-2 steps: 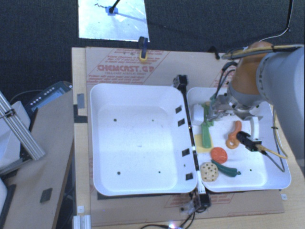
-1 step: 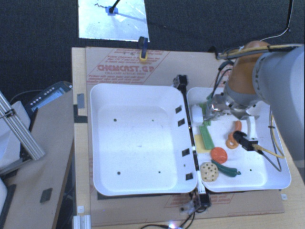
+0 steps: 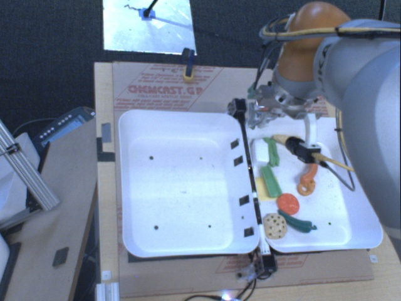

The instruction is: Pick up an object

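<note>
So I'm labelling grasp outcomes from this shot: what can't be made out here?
- Gripper: the wrist above hides its fingers, so open or shut, holding or not, cannot be told.
- Right bin: the arm covers its far right corner.
- Arm: cut off by the right edge.
- Cookie-like piece and orange ring-shaped toy: too small to identify surely.

White bins (image 3: 182, 137) hold green sticks (image 3: 270, 180), a red disc (image 3: 288, 203), and a tan spotted ball (image 3: 274, 226).
</note>
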{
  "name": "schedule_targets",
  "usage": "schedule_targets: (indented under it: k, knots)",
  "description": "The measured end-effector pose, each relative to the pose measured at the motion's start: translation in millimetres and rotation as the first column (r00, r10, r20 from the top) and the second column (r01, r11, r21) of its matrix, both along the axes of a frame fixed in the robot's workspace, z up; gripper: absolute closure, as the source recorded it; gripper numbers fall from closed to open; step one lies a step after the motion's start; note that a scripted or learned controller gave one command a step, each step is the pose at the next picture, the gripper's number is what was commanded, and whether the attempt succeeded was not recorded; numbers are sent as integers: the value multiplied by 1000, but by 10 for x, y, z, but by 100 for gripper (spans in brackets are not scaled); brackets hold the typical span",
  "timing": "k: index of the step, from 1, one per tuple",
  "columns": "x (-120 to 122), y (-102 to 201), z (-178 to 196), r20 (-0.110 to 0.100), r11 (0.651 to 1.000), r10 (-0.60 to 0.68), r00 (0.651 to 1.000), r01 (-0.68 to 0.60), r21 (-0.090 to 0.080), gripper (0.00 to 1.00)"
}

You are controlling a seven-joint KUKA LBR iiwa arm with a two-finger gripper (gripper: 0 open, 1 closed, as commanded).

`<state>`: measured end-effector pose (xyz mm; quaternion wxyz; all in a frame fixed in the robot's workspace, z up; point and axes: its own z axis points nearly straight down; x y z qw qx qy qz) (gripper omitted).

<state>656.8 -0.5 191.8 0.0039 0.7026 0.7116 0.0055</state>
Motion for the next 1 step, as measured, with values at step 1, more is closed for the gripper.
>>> schedule_targets:
  k: [1]
  knots:
    - [135, 338, 2082, 8, 1000, -4, 1000, 4, -1, 100]
